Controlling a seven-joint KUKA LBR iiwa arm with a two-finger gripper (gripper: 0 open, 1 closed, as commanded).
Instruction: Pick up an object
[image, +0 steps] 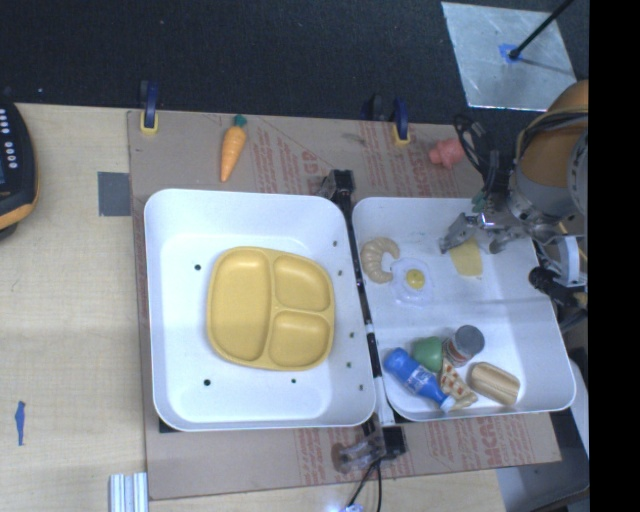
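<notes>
My gripper hangs over the back of the right bin, its fingers spread open with nothing between them. A yellow cheese slice lies just in front of it. Further left in the same bin are a croissant and a fried egg. At the bin's front lie a blue bottle, a green pepper, a can, a bread roll and a small pizza piece.
The left bin holds a yellow divided plate. A toy carrot and a pink item lie on the board behind the bins. A black and orange device sits at the far left.
</notes>
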